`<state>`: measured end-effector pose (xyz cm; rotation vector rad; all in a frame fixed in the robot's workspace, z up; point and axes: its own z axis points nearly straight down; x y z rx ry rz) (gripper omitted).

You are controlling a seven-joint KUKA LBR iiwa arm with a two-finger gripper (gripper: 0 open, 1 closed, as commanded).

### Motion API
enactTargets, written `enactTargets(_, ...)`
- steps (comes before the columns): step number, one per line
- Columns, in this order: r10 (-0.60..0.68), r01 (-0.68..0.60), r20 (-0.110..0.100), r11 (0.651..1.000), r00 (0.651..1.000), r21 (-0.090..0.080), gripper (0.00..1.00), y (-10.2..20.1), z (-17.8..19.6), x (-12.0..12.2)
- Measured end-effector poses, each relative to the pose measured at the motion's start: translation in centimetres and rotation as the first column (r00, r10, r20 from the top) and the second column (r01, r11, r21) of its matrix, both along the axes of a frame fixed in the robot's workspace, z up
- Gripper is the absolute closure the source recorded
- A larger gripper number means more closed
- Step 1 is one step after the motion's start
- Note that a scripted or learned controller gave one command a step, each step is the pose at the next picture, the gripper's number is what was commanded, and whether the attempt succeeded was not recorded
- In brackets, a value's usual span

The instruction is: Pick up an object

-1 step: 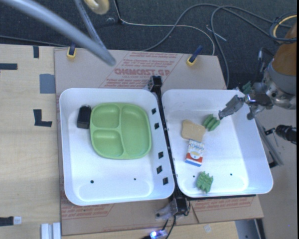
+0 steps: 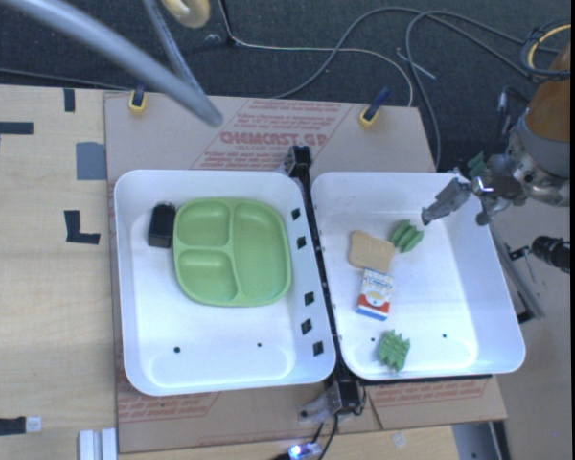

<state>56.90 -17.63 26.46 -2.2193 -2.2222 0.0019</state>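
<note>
Over the right bin (image 2: 479, 286), near its upper right corner, the jaws (image 2: 457, 202) stand spread apart with nothing between them; one grey finger (image 2: 440, 206) slants down toward the bin floor and the other sits nearer the rim. Just beside that lower finger lies a small green ridged piece (image 2: 405, 236), and touching it on its left is a tan, toast-like slab (image 2: 371, 251). Below the slab rests a small white carton (image 2: 375, 293) with blue and red print, too small to read. Near the bin's front edge sits a green leafy toy (image 2: 394, 350). Across in the left bin (image 2: 144, 343) lie a green divided plate (image 2: 233, 252) and a small black block (image 2: 161, 225) touching its left side. Red print on the cardboard sheet (image 2: 268, 127) covering the counter reads roughly "CHEMCAST GP".
</note>
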Motion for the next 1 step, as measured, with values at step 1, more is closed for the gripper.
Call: enactTargets(1, 0.000, 0.000, -0.005, 1.000, 1.000, 0.001, 0.00, 0.91, -6.00, 0.16)
